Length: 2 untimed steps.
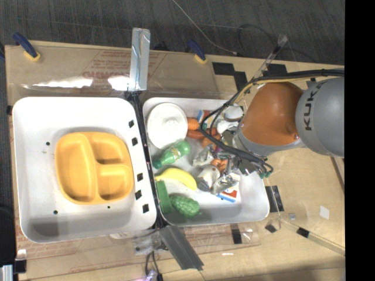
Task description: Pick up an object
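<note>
arm reaches in from the right, low over the right bin, I judge to grab from its clutter | gripper buried among small items, grip state I cannot tell | candidates left of it: banana, green bottle, white bowl | yellow tray sits apart in left bin

**Table and what is sitting on it**

The table, brown like cardboard, is carrying two shallow white bins side by side, their inner rims touching. The left bin is lying toward the view's left, the right bin beside it (black tape marks are showing near its right corner). Blue clamps are gripping the table's far edge.
</note>
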### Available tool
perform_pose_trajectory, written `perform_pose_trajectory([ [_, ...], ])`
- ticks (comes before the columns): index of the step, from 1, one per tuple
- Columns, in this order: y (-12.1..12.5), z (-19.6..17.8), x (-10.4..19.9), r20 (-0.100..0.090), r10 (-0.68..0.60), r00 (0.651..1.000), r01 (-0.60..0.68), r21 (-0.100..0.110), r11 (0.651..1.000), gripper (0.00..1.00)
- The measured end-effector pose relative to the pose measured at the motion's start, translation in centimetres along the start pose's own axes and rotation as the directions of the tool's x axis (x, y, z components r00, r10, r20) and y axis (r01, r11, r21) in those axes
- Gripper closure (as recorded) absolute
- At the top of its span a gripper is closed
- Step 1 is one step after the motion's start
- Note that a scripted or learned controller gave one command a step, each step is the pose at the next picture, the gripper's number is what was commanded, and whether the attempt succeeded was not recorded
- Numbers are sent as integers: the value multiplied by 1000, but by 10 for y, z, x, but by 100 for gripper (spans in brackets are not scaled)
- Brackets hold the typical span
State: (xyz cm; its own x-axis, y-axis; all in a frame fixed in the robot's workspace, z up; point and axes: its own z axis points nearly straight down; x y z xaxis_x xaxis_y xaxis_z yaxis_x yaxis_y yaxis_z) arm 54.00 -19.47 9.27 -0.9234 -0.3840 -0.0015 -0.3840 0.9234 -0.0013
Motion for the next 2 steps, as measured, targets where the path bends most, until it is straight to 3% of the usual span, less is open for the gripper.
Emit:
perform_pose_trajectory([
  [1,10,1,23,-1,22,1000,-22,-2,1000,0],
  [2,11,-10,21,2,16,1000,-16,-1,1000,100],
])
